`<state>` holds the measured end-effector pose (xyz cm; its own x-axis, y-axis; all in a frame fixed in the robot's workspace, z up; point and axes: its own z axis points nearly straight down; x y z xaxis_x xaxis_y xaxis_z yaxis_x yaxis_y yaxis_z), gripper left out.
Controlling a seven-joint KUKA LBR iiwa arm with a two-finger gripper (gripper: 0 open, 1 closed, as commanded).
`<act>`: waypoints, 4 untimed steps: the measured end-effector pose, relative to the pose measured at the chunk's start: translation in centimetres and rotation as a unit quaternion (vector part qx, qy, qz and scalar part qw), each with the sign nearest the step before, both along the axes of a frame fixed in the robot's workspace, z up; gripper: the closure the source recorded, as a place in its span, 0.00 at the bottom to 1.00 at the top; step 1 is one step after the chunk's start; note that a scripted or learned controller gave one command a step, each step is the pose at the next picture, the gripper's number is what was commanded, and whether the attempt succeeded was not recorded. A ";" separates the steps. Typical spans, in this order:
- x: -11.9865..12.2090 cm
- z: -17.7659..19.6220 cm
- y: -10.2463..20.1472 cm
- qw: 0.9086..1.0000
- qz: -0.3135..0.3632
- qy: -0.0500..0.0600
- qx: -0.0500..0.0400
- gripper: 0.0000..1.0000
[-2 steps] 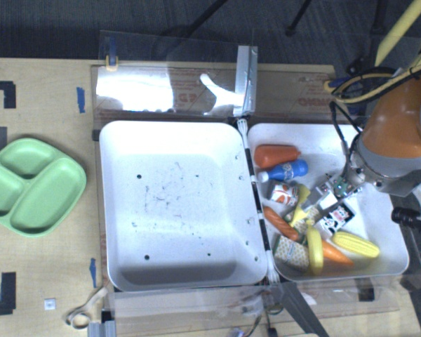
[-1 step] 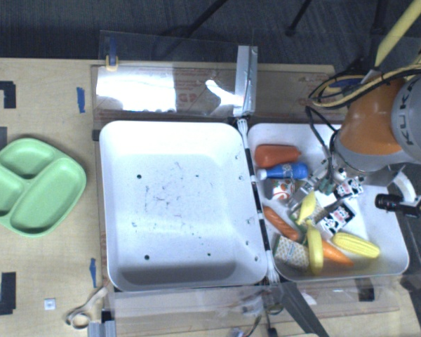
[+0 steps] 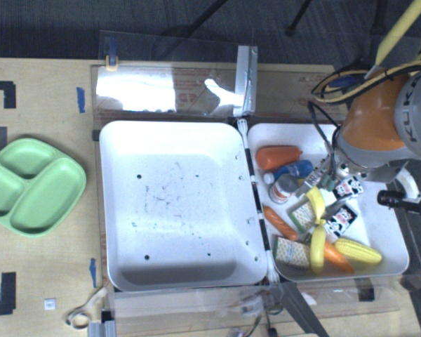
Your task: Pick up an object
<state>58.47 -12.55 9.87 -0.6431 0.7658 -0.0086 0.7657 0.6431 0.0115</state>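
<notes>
The right bin [image 3: 400,239] holds a heap of toy items. An orange vegetable [image 3: 279,156] lies at its far left, with a blue bottle [image 3: 292,175] just below it. A yellow banana [image 3: 316,225] stands on end in the middle, a yellow corn cob [image 3: 358,251] lies at the near right, and a carrot [image 3: 276,220] rests near the left wall. My gripper [image 3: 325,180] reaches down from the orange-banded wrist [image 3: 376,118] into the heap, between the blue bottle and a small printed box [image 3: 341,217]. The pile hides its tips.
The left bin [image 3: 175,202] sits beside the right one, sharing a middle wall. A green divided plate [image 3: 32,186] lies on the bench at far left. A clear plastic panel [image 3: 175,90] stands behind the bins. Cables [image 3: 347,83] hang at the back right.
</notes>
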 end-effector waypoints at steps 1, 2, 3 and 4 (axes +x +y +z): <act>0.1 1.1 0.0 1.000 -0.001 -0.003 0.000 1.00; 5.1 -1.2 -3.2 1.000 0.028 0.004 -0.001 1.00; 2.7 9.9 -2.3 0.995 0.097 0.004 -0.002 1.00; 3.3 19.8 -4.8 0.997 -0.083 0.004 -0.001 1.00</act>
<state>61.78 -17.36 29.71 -0.5076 0.8616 -0.0051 0.8616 0.5076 0.0042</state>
